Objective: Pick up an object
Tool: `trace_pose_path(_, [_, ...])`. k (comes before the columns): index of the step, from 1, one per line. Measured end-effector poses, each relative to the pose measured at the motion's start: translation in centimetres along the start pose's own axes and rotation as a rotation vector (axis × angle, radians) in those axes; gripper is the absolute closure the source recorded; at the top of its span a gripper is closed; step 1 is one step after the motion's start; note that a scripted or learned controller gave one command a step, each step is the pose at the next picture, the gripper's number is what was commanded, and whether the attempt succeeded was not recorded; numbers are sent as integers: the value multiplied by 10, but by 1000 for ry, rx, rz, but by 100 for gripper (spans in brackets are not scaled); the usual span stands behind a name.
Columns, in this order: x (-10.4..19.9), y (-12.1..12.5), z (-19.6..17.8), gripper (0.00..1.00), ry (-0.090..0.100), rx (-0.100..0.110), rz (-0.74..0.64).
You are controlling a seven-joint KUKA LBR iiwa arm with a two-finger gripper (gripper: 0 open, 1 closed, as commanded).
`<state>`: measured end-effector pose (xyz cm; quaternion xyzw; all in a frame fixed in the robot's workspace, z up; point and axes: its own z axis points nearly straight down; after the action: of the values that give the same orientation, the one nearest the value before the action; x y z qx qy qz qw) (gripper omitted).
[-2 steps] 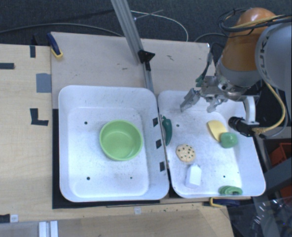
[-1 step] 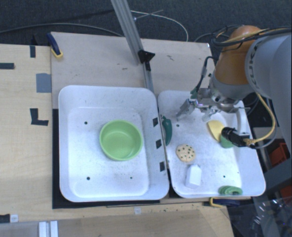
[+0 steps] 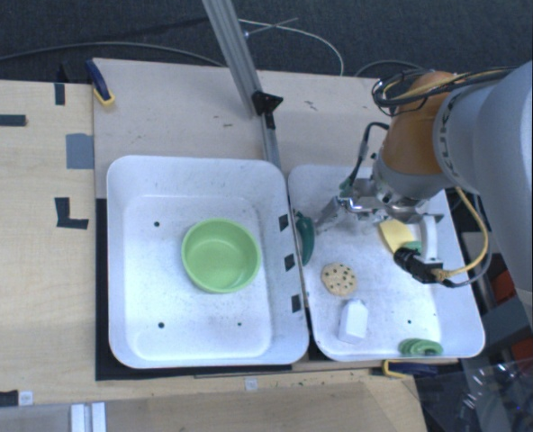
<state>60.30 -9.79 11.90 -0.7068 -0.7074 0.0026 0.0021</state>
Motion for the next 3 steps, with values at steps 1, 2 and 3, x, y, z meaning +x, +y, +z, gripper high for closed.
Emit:
trace_pose_path(1, [1,1,-13,100,1,-4,-2])
trace_pose_path(2, [9,8,-70,100,0,-10,-1])
trace_pose_path(3, [9,8,-123,100,0,-11,-1])
